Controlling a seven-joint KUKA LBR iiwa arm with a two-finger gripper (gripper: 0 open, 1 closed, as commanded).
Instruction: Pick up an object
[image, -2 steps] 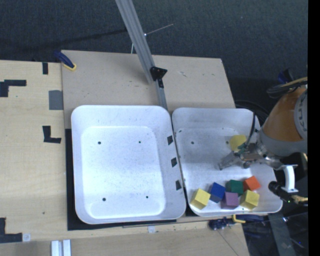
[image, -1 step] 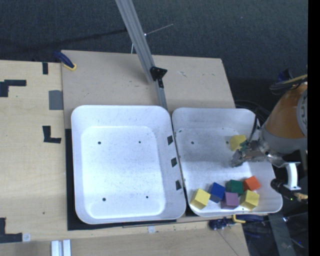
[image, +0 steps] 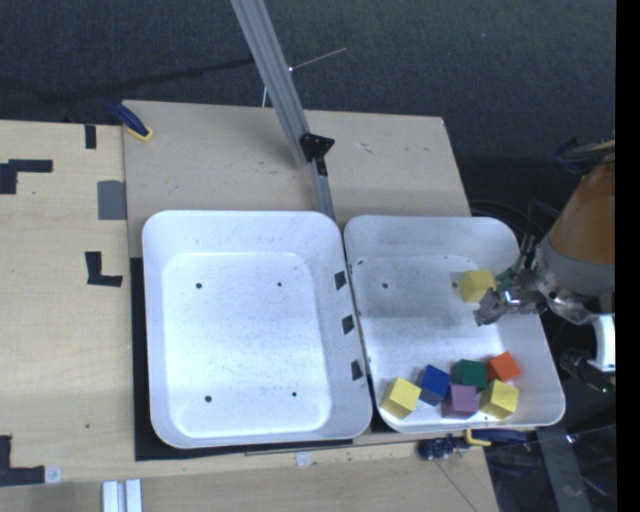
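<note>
Looking down on the bench (image: 240, 170), we see two shallow white bins side by side, the left bin (image: 245, 325) lying well away from the gripper (image: 497, 300) and the right bin (image: 440, 250) directly beneath it. A grey metal pole (image: 280, 75) slants across the bench beyond both bins, far from the gripper. The grey arm (image: 585, 235), with its orange band, reaches in over the right bin's outer rim. Its gripper hangs low over the bin floor, and a yellow block (image: 476, 284) sits right at its tip, on the side toward the left bin; we cannot tell how wide the gripper stands, nor whether it has hold of the block. Nearer the camera than the gripper, a cluster of blocks lies along the bin's front wall: a second yellow block (image: 402, 396) farthest toward the left bin, then a blue block (image: 434, 382), a green block (image: 468, 373), a purple block (image: 462, 399), a third yellow block (image: 503, 399) and an orange block (image: 505, 366), the last almost straight below the gripper.
</note>
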